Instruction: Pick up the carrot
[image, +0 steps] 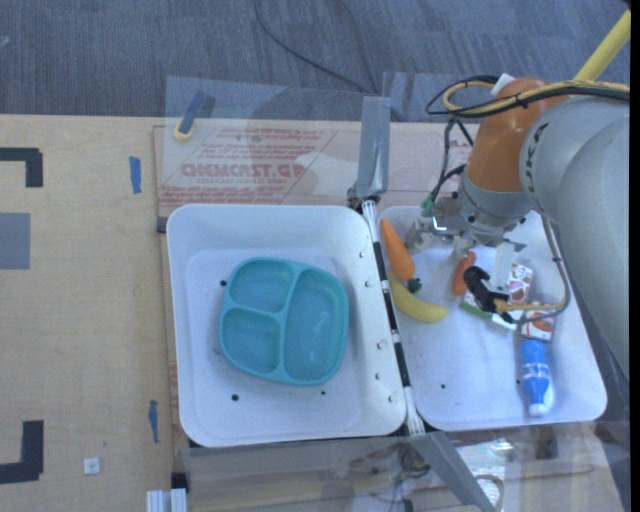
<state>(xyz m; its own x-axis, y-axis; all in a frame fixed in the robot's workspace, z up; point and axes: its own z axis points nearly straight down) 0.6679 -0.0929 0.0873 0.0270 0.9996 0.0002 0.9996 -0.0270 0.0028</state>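
Note:
The carrot (398, 254) is orange with a green stub at its near end. It lies along the left wall of the right bin (585, 395), towards the back. My gripper (468, 248) hangs under the orange wrist band over the back of the same bin. It is to the right of the carrot and apart from it. A small orange piece (465, 274) shows just below the gripper; whether it is held I cannot tell.
A yellow banana (420, 307) lies just in front of the carrot. A white and red packet (520, 282) and a blue and white tube (536, 372) lie on the bin's right side. The left bin (190, 240) holds a teal divided plate (285, 320).

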